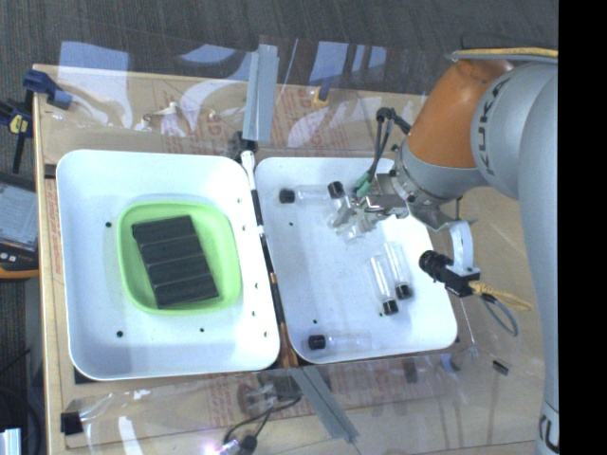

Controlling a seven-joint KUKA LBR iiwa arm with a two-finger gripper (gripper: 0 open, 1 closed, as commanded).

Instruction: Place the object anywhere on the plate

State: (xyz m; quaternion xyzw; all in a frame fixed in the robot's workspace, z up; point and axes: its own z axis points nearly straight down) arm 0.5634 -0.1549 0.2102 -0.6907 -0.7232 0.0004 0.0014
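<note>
The two-finger gripper (360, 207) was seen lowered over the upper middle of the right-hand shallow white bin (429, 326), carried in from the right by the grey arm with the orange band (503, 131). Whether the claw was spread, pressed together or pinching anything could not be told, since its tip was blurred against clear plastic.

Just beside and under the tip, a clear plastic vial (341, 220) was lying, and it was judged to be the thing aimed at, the claw having been brought down there so that it could be taken from above. Nothing could be confirmed as gripped.

Around it, further clear black-capped vials were scattered on the bin floor: one near the upper left corner (296, 196), a pair side by side (387, 275) below the claw, and one along the lower edge (334, 340). All were lying flat, well apart from each other, which left room for a descent.

The round lime-green plastic plate (129, 245) was set in the middle of the left-hand white bin (85, 335), beyond the dividing walls. A dark ribbed rectangular block (173, 260) was already resting on it. The task's object was therefore judged to be in the right bin, not yet on the plate.
</note>
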